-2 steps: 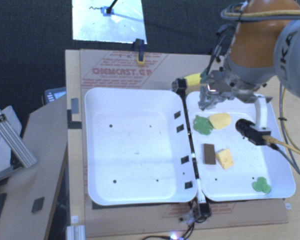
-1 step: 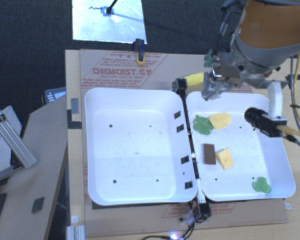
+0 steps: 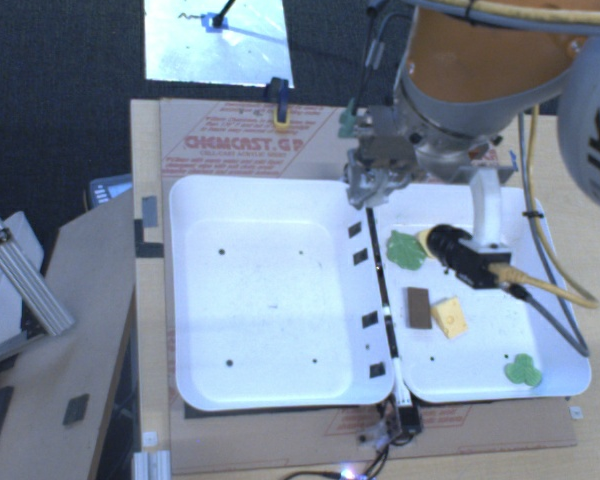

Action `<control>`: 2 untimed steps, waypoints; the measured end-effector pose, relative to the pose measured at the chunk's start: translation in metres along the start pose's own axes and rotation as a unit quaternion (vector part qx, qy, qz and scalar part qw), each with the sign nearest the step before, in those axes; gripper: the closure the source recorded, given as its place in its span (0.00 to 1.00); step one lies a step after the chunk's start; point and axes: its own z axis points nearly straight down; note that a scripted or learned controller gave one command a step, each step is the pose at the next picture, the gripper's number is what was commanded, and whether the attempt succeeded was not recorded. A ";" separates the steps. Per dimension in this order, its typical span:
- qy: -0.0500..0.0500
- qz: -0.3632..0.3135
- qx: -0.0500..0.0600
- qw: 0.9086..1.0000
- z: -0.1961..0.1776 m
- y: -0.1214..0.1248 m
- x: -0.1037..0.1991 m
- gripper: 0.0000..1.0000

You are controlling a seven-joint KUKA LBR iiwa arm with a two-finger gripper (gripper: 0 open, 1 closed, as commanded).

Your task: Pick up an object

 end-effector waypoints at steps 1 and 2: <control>0.001 0.000 0.000 1.000 -0.043 -0.026 0.069 1.00; 0.000 0.006 -0.002 1.000 -0.100 0.015 0.064 1.00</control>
